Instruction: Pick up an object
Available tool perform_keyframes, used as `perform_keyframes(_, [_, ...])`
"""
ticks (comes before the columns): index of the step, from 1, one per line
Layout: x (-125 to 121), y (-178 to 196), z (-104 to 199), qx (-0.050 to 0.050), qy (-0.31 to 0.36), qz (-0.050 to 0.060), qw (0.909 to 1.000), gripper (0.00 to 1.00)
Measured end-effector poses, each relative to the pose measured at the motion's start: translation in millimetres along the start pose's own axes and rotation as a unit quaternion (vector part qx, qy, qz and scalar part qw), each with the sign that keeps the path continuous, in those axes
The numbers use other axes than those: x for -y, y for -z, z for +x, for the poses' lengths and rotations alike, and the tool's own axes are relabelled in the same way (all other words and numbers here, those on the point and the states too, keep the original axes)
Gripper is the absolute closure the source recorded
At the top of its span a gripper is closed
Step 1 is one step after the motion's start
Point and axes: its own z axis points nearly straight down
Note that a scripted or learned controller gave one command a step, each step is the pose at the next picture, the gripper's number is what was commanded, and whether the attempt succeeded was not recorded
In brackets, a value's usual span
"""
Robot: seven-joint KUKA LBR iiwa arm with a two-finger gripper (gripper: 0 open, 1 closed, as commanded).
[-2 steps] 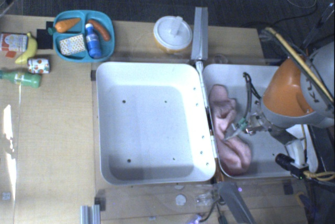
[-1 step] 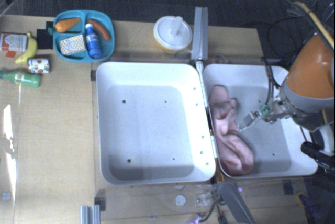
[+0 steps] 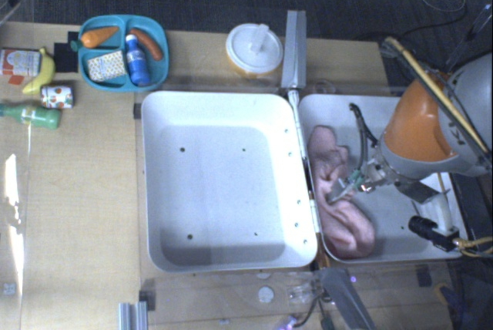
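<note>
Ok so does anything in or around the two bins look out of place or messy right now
Nothing looks spilled or damaged. The pink cloth lies crumpled against the left wall of the right bin, with the gripper down on it. The toy items beside the blue tray sit loosely scattered on the bench, which seems harmless.

Tool (image 3: pixel 344 190) tips blurred against pink cloth (image 3: pixel 339 201) (grip unclear)

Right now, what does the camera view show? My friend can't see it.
The robot's gripper is down on a pink cloth in the right white bin. The left white bin sits beside it, and a blue tray of toy food rests on the bench.
</note>
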Motion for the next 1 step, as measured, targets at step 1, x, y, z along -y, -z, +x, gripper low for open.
perform_keyframes(1, [-1.4, 10.4, 0.7, 0.000, 0.001, -0.001, 1.0000, 1.00])
